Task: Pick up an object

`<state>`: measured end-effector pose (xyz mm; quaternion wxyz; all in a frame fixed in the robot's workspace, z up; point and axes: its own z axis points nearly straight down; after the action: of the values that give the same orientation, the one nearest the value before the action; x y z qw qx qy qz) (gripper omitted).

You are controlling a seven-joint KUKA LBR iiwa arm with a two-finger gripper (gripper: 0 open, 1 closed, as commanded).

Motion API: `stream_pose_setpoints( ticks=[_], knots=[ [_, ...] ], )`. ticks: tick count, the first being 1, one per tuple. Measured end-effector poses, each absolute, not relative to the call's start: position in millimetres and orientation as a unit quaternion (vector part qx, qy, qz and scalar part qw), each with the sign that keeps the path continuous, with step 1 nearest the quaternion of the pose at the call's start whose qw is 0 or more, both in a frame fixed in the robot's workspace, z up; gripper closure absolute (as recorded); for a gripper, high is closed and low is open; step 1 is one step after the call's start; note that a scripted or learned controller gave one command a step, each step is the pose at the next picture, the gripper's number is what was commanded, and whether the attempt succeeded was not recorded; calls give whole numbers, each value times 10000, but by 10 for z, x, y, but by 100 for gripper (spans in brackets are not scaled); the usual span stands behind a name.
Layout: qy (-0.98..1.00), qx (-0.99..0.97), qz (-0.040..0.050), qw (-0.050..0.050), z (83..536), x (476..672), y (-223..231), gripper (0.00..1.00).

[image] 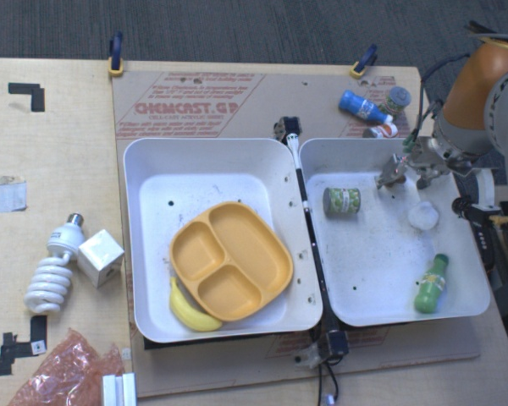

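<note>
Two white bins [135, 227] sit before us; our gripper [400, 174] hovers over the right one near a green can [342, 201], its grasp impossible to judge.

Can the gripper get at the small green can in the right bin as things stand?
Probably yes. The gripper hangs at the back of the right bin, and the green can lies just beside it on open bin floor. The green bottle and a small clear cup lie off that path.
</note>
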<state>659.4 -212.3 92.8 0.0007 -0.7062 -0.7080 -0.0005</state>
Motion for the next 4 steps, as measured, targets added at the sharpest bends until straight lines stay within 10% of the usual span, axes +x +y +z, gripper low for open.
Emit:
stream_pose_setpoints(
  ticks=[1, 2, 3, 4],
  knots=[
    [-7086, -7056, 13, 3, 1029, 6590, -2135, 100],
    [-7088, -7054, 0, -9, 1033, 6599, -2129, 0],
    [-7092, -7050, 0, -23, 1138, 6604, -2135, 100],
    [-7094, -7048, 0, -23, 1138, 6604, -2134, 0]
  ],
)
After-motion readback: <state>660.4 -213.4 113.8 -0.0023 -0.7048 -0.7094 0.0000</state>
